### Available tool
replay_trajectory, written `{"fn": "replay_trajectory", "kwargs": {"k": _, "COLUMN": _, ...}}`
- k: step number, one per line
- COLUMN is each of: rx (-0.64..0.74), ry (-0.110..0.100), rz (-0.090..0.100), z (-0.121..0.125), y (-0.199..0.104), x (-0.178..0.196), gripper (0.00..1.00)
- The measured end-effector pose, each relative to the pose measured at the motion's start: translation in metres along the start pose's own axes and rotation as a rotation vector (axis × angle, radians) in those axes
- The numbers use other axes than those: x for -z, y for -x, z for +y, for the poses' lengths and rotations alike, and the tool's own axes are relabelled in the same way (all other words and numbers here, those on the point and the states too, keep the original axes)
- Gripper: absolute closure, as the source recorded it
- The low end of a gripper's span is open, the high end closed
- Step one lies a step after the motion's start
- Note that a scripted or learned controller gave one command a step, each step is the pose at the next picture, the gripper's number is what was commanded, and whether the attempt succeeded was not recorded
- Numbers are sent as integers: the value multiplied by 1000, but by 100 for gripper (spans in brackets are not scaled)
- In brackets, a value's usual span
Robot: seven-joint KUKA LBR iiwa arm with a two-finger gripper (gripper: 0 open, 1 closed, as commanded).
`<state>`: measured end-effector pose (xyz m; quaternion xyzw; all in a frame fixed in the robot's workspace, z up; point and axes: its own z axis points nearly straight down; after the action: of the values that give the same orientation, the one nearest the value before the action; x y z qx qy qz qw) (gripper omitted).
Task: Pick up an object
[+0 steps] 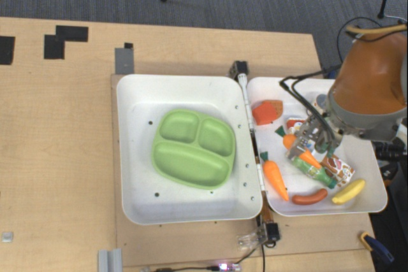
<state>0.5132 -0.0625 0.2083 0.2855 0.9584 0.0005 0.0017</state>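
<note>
The right bin [376, 200] holds several toy foods: an orange carrot [275, 179], a red sausage [309, 198], a yellow banana [349, 192], a green and orange packet [312, 167], a red-orange block [267, 111] and a small printed packet [338, 169]. My gripper [310, 141] hangs low over the middle of this bin, right above the green packet and a small orange piece [290, 142]. The arm's orange band and grey wrist cover the bin's back right part.
The left bin [137, 137] holds a green divided plate [193, 148]. A metal clamp [240, 68] sits at the back between the bins, and cables lie at the front edge [255, 240]. Bare wooden bench spreads to the left.
</note>
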Motion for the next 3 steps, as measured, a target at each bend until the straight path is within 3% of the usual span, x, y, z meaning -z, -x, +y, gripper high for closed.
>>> {"fn": "replay_trajectory", "kwargs": {"k": 1, "rx": 280, "ry": 1, "rz": -1, "z": 18, "y": 26, "x": -24, "gripper": 100}}
{"fn": "replay_trajectory", "kwargs": {"k": 2, "rx": 331, "ry": 1, "rz": -2, "z": 27, "y": 130, "x": -49, "gripper": 100}}
{"fn": "replay_trajectory", "kwargs": {"k": 3, "rx": 543, "ry": 1, "rz": -3, "z": 28, "y": 98, "x": -109, "gripper": 100}}
